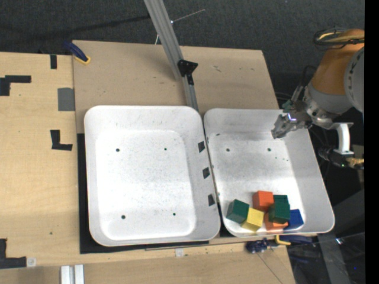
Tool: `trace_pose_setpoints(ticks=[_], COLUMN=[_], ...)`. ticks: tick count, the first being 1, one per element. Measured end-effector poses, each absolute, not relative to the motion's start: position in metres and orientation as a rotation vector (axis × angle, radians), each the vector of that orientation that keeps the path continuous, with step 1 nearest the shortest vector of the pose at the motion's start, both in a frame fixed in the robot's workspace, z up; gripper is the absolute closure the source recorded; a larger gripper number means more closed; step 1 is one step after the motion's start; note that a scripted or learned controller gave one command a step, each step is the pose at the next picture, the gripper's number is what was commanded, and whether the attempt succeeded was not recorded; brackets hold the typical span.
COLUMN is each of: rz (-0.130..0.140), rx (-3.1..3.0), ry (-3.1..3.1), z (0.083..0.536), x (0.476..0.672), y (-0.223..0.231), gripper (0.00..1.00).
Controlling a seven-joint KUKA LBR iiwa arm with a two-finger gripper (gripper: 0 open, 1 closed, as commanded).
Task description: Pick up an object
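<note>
Camera view: gripper (284, 125) at right bin's (308, 158) upper right edge, finger state indiscernible; block cluster (265, 212) sits well apart, straight down-frame in bin's lower corner, untouched.

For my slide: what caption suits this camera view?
Gripper above the right bin's far corner, colored blocks clustered at its near edge.

Blocks (265, 210) cluster in the right bin's (249, 141) near corner; the hand (283, 125) sits over its far edge.
</note>
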State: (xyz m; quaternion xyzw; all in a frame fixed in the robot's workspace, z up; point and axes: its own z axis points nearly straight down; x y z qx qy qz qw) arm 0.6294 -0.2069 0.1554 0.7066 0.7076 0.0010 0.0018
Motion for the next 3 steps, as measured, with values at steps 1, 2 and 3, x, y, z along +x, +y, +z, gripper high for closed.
trace_pose_setpoints(ticks=[1,2,3], rz=[0.003,0.004,0.001], rx=[2.217,2.216,2.215], ry=[2.221,2.221,2.230], z=[0.198,0.252,0.248], x=[0.629,0.630,0.632], y=[-0.206,-0.205,-0.142], gripper=[1.00,1.00,1.00])
